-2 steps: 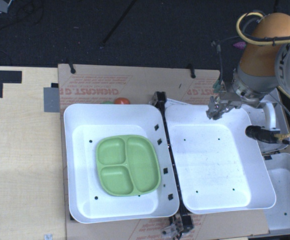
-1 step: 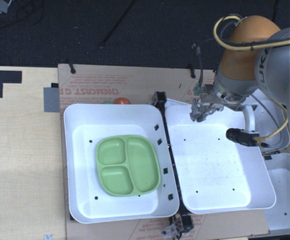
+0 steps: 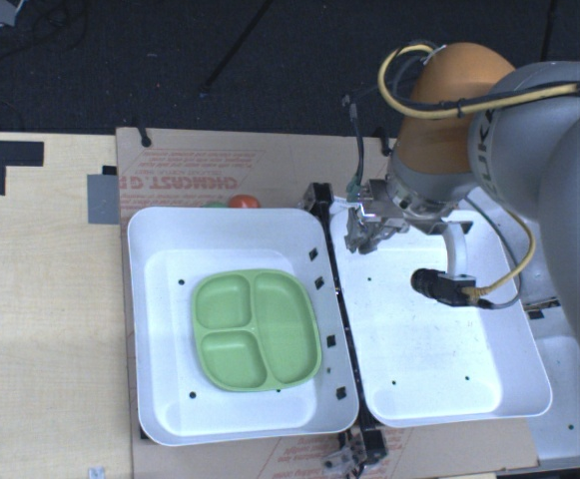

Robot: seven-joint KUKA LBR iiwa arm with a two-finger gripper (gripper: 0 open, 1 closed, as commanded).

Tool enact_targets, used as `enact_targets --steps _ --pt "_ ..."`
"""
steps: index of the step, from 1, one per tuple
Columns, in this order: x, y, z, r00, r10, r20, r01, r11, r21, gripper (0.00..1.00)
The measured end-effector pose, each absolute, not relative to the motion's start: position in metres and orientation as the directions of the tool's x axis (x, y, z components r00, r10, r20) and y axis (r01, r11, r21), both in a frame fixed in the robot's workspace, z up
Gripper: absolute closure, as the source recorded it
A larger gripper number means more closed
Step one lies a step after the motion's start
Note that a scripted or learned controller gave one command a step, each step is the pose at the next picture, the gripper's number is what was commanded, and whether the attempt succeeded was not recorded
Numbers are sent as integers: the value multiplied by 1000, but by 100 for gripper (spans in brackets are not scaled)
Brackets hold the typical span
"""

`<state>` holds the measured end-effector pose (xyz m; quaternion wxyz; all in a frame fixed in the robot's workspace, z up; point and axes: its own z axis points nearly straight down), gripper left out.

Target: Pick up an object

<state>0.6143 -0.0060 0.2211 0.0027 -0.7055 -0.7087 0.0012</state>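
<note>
In the left bin: green divided plate, lying flat, three compartments, long axis running roughly near edge to far edge with a slight tilt.
Behind left bin: small red-orange object at the far rim, outside the bin, half hidden.
Right bin: bare white floor under the arm.
Gripper: over the far-left corner of the right bin, just beside the divider between the bins.
Key relation: plate lies to the gripper's left and nearer the camera, across the divider, well apart.
Fingers: too small and dark to read; cannot tell how far apart; nothing seen between them.
Judgement: probably pre-grasp; no contact with the plate.
</note>
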Motion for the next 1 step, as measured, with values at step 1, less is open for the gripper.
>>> enact_targets --steps 1 --pt "608 43 231 -5 1000 2 1000 5 -3 100"
